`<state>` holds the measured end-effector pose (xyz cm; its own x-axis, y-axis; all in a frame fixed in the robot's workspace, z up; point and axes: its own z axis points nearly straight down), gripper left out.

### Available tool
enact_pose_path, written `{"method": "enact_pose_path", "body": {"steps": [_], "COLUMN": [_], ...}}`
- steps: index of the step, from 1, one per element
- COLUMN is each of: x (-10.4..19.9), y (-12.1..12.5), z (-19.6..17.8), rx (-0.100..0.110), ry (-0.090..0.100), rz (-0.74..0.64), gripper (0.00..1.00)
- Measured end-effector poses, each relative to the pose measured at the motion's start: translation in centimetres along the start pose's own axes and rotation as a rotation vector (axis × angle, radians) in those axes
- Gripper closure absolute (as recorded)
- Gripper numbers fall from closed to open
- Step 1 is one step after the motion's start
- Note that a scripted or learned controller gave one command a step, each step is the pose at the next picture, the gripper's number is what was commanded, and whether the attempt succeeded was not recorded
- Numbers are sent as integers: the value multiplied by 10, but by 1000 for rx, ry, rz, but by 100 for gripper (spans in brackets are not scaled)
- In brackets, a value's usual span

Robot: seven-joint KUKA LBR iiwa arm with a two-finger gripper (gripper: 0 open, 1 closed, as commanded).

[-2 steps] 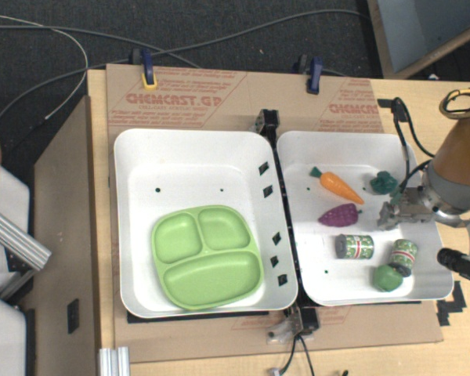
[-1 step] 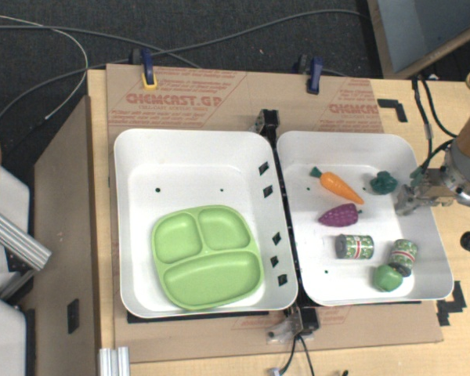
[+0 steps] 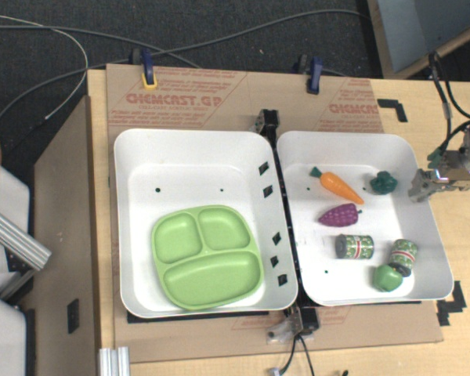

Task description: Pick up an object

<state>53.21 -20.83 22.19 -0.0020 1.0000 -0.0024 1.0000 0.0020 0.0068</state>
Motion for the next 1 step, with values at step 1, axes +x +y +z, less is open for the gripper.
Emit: {"method": "enact_pose_path", "body": {"steps": [1], "x": [55], "y": [26], "z": [-6], "rx": [3], "ry": [4], "rz": [-5], "gripper": [100]}}
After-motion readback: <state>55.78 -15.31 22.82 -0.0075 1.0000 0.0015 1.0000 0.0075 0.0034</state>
